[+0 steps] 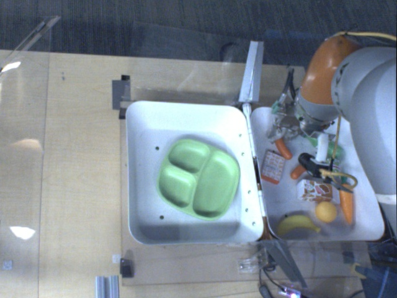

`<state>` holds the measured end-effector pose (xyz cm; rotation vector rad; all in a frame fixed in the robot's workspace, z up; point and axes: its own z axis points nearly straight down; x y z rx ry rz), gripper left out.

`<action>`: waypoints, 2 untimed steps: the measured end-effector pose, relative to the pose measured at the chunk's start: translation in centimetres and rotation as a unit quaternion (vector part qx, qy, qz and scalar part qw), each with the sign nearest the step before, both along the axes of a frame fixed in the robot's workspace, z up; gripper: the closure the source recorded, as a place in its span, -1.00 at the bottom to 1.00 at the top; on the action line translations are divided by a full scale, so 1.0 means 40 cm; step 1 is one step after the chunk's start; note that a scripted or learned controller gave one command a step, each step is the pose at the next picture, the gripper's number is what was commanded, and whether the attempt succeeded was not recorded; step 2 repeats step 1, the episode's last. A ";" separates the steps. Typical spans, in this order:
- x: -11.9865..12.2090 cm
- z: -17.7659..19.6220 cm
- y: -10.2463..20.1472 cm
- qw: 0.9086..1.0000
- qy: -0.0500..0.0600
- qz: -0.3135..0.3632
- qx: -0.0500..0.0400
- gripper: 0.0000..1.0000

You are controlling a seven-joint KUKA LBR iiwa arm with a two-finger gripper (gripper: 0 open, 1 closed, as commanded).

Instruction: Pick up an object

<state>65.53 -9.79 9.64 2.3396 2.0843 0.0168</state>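
**Gripper low over the far corner of the right-hand bin**

The grey arm (372, 98) reaches in from the view's right, its orange band above the wrist. The gripper (280, 128) sits down in the far left corner of the right-hand bin (280, 194). At this angle I cannot tell whether it is released or clenched, and nothing can be seen gripped in it.

Just beneath it lies a small orange carrot (283, 148), close enough that contact cannot be ruled in or out. Near that carrot rest a small printed card (273, 165), an orange piece (298, 171) and a black thing (309, 162). Nearer the camera are a printed packet (316, 191), a lemon (325, 212), a longer carrot (346, 207) just beside the lemon, and a banana (298, 223) along the near wall.

The left-hand bin (149, 135) holds a green divided plate (200, 179), lying flat and well apart from the gripper.
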 end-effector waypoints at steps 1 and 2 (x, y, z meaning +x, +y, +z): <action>-0.119 0.274 0.167 1.000 0.003 -0.029 0.000 1.00; -0.119 0.274 0.167 1.000 0.003 -0.029 0.000 1.00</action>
